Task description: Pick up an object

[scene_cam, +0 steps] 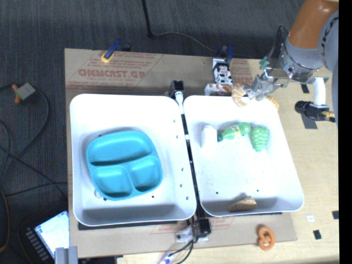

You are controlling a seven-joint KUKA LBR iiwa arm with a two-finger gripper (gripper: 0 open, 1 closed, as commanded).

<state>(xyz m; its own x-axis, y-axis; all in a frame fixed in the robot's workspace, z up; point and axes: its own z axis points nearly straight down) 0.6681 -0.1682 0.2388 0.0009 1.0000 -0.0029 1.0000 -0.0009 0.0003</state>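
Toys, green ones (246,133) beside a white block (208,135), lie in the right bin (286,164). The hand (256,89) hangs over that bin's far rim; its grip I cannot tell.

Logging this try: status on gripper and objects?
Gripper above right bin's far rim, fingers unclear. Green toys, white block lying in bin. Path clear.

Blue divided tray (124,164) in white left bin (82,147); green toys (259,137) in right
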